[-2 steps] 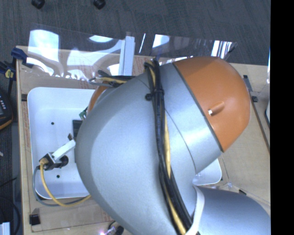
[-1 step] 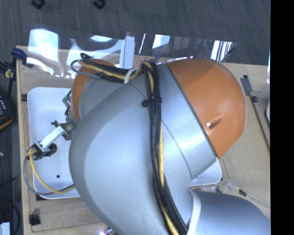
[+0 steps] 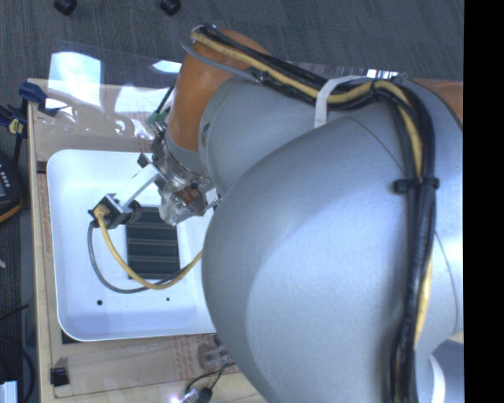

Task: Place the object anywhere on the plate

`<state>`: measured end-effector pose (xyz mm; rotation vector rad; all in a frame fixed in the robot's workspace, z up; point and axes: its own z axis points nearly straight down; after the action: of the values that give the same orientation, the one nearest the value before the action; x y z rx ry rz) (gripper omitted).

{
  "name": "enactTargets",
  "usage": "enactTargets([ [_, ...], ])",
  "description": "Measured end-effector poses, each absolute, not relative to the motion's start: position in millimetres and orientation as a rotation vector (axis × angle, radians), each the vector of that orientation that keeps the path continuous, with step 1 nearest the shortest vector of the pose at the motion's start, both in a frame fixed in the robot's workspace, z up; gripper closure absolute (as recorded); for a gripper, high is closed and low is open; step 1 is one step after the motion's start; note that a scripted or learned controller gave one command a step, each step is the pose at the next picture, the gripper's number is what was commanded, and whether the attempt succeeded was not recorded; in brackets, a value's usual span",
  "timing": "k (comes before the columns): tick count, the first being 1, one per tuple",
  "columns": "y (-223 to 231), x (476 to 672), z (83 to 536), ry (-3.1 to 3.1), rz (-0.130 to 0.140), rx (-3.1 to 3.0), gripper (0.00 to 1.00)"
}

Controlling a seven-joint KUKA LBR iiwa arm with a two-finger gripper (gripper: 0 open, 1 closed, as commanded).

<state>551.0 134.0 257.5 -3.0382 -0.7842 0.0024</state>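
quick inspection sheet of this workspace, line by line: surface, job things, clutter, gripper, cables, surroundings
surface: a shallow white bin on a wooden bench; the arm covers the view's right side.
job's things: a dark ribbed rectangular item lies flat in the bin; whether it is the plate or the object cannot be told.
clutter: nothing seen.
gripper: the gripper hangs over the bin just above the ribbed item's upper right corner; nothing visibly held.
cables: a yellow cable and a grey cable loop across the bin floor; a black and yellow bundle runs along the arm.
surroundings: dark floor beyond the bench; a blue clamp at its upper left corner.
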Motion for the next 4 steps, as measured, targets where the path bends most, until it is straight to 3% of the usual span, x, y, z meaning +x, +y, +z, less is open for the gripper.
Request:
enactTargets([
  [1, 133.9, 550.7, 256.7, -0.784, 0.006, -3.038, 0.00],
  [2, 136.4, 550.3, 264.9, -0.797, 0.010, -3.033, 1.00],
  [3, 71.5, 606.5, 267.7, -0.353, -0.002, -3.123, 1.00],
  [4, 156.2, 638.3, 177.3, -0.525, 0.007, -3.099, 1.00],
])
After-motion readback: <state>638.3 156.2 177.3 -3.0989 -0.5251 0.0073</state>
